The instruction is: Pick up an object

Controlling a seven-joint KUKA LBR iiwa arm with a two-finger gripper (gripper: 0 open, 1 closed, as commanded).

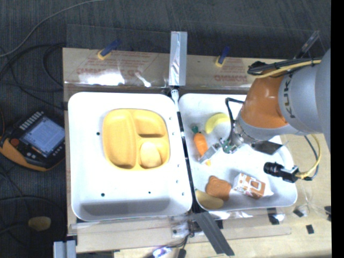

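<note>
Small orange carrot [200, 142] in right bin [285, 198], claw [214, 150] just beside it, grip state unclear, yellow tray [134, 138] in left bin [86, 198], dark carpet [32, 36].

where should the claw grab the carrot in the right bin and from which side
Probably from above, across the middle of the carrot. It lies flat, long axis running up-down in the camera view, so closing across its narrow width suits. The bin wall is close on its left; the claw sits right.

tray [121, 138] yellow | carrot [200, 142] orange | bins [86, 198] white | arm [301, 98] grey w/ orange band
</note>
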